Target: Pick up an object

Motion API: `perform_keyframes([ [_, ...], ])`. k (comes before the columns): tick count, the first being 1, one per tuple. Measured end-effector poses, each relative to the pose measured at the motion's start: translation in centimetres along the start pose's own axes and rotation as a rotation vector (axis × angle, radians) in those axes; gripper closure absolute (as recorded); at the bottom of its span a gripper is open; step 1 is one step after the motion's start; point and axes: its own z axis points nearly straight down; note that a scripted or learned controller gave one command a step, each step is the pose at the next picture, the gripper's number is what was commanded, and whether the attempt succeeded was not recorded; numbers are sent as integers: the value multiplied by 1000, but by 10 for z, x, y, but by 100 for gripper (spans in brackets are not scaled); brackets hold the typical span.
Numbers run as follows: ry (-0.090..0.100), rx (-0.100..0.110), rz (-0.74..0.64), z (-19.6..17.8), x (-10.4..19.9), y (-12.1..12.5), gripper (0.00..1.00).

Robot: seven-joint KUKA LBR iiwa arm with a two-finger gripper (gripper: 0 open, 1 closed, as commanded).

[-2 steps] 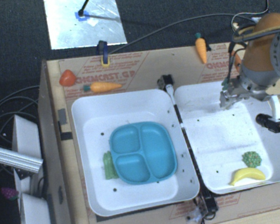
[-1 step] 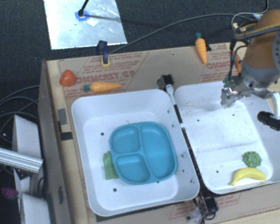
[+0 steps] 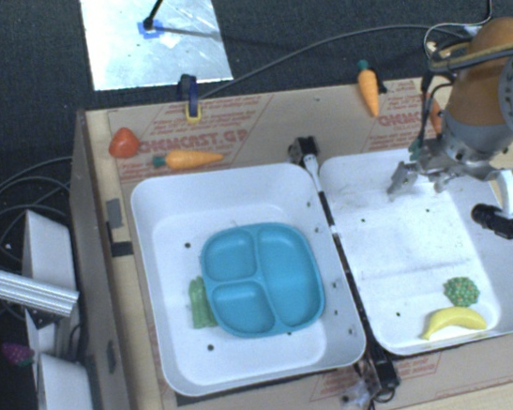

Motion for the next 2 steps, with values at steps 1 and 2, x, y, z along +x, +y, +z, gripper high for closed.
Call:
perform_keyframes([
  [1,3,13,8,43,17,-60,0],
  [2,2,9,5,43,23,34,0],
])
